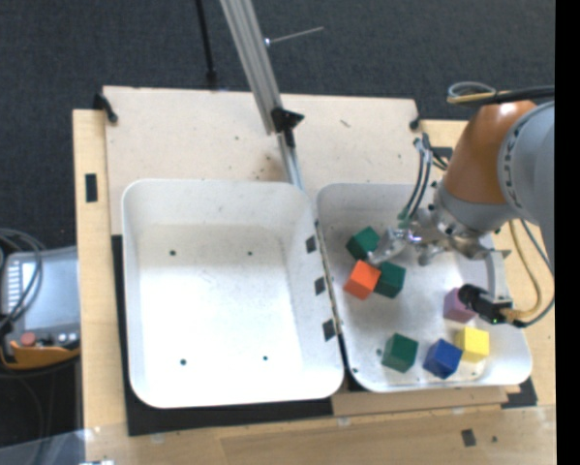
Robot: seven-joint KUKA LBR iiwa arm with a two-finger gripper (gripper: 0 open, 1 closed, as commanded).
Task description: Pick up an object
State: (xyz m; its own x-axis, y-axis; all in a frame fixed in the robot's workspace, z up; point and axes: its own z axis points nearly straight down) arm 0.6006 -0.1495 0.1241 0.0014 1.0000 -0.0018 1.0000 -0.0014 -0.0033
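Note:
The right bin (pixel 367 206) holds several small blocks. A dark green block (pixel 364 242) lies near its left wall, with an orange block (pixel 363 279) and another green block (pixel 390 280) just below it. Near the front edge sit a green block (pixel 400 352), a blue block (pixel 443 357) and a yellow block (pixel 474 342). A purple block (pixel 456 306) lies toward the right, partly covered by the arm's hardware. My gripper (pixel 402 244) hangs over the bin's middle, just right of the top green block and above the lower one. Nothing shows between its fingers.
The left bin (pixel 222 294) stands beside the right one, sharing a raised middle wall (pixel 320 269). A slanted metal rail (pixel 256 61) rises from the back of the bench. Cables run along the arm's wrist on the right. A control pendant (pixel 33 303) sits off the bench at left.

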